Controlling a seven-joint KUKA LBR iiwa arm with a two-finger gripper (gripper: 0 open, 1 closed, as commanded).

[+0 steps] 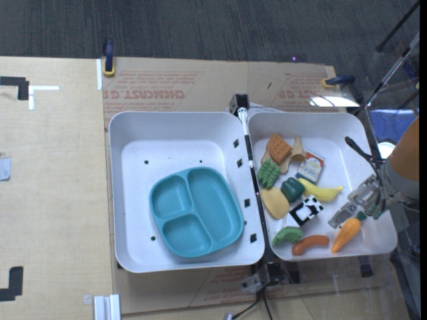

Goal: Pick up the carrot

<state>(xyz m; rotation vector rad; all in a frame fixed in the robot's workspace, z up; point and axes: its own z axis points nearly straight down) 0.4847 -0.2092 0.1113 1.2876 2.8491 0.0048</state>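
Sitting on cardboard over a wooden bench: two bins (120, 199), one carrot (345, 235), one teal plate (195, 211); gripper (353, 209) spread above the carrot.

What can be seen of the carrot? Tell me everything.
The carrot is a small orange toy, plastic by its look, tapered, lying flat at a slant in the right bin near its front right corner. Its thick end points up toward the gripper, which is right above it; contact is unclear. The sausage lies just to its left.
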